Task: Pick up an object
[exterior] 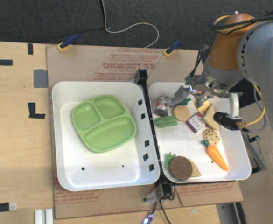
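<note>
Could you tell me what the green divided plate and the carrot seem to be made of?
Green divided plate: likely moulded plastic, with smooth, uniform colour and soft sheen. Carrot: probably toy plastic or rubber, evenly bright orange; too small to confirm.

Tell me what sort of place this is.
Probably a robotics lab bench set up for grasping trials. A robot arm reaches over two white bins: the right bin holds toy food such as a carrot and a cookie, and the left bin holds a green divided plate.
</note>
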`<act>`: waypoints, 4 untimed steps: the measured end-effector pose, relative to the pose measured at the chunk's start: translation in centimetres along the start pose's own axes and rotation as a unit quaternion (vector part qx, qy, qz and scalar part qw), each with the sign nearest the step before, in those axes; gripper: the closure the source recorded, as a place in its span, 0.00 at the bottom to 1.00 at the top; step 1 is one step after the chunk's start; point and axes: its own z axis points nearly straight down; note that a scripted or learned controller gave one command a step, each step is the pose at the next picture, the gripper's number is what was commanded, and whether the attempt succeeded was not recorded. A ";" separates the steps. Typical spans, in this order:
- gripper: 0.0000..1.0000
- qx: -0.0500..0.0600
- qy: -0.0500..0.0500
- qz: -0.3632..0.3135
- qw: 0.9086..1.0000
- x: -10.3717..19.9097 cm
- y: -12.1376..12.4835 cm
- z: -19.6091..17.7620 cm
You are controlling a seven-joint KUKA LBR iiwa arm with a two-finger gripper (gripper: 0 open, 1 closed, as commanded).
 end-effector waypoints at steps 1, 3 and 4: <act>0.00 0.001 0.002 -0.001 1.000 -1.6 1.6 9.3; 1.00 -0.002 -0.002 0.000 1.000 0.1 5.2 9.8; 1.00 -0.003 0.000 -0.002 1.000 8.2 1.8 0.2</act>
